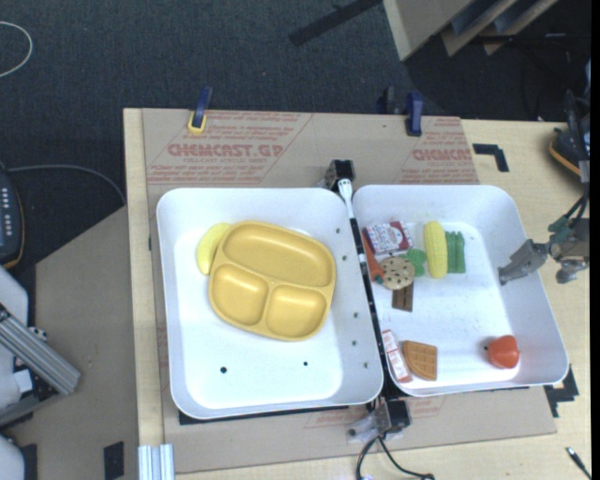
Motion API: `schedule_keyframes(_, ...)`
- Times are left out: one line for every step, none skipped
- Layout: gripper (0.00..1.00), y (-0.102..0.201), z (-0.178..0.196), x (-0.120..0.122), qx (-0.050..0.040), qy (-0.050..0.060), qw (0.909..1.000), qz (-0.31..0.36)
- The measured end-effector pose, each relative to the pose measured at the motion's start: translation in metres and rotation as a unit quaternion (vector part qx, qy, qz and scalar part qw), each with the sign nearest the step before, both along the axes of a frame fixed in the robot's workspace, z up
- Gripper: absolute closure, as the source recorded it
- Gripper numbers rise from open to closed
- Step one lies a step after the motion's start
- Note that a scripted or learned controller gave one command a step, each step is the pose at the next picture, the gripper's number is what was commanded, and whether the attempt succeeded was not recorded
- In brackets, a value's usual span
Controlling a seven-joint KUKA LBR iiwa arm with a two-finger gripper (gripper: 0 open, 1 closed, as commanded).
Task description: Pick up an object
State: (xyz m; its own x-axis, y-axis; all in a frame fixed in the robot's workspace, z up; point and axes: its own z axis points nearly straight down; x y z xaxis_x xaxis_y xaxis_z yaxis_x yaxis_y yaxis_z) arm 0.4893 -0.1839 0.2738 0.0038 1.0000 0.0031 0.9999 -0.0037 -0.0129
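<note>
A brown cardboard-covered bench top (281, 141) printed with red lettering sits over a dark grey carpeted floor (187, 47). A yellow-handled clamp (199, 114) and a blue clamp (413, 111) grip its far edge. A pale wooden board (450, 23) lies beyond, and a thin white cable (14, 47) loops on the carpet at the far left.
</note>
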Motion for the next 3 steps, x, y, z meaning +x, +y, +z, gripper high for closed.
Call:
schedule_keyframes(0.0,0.001,0.007,0.002,-0.0016,-0.006,1.0,0.002)
schedule_keyframes(0.0,-0.001,-0.056,0.002,-0.0004,-0.004,1.0,0.002)
schedule_keyframes(0.0,0.008,-0.103,-0.002,0.0,-0.004,1.0,0.002)
